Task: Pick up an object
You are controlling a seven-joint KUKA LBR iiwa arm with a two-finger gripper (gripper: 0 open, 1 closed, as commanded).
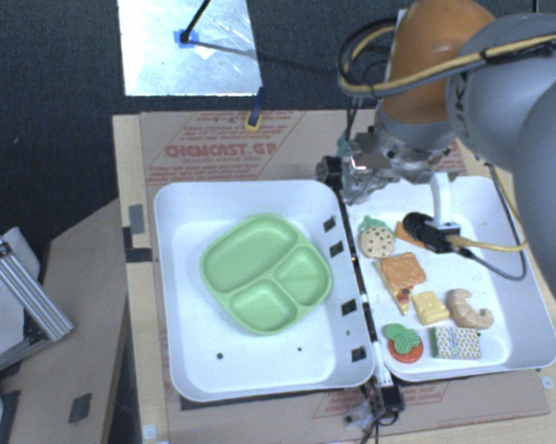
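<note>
Camera view, sheet (pixel 218 135) printed CHEMCAST, green plate (pixel 267 271)

Six small toy foods lie flat in the right white bin (pixel 522 295), lower right of frame: a round tan chip-studded cookie (pixel 376 239) uppermost, an orange-brown toast slice (pixel 403 271) below it, then a yellow cheese block (pixel 431 307) just beside a tan curved croissant (pixel 470 310). Nearest the bottom edge: a red tomato with green top (pixel 403 342) and a pale patterned square cracker (pixel 455 343).

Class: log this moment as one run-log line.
two-finger gripper at far corner of shallow white right bin | toy foods lying in it | green three-compartment plastic plate in left white bin
</note>
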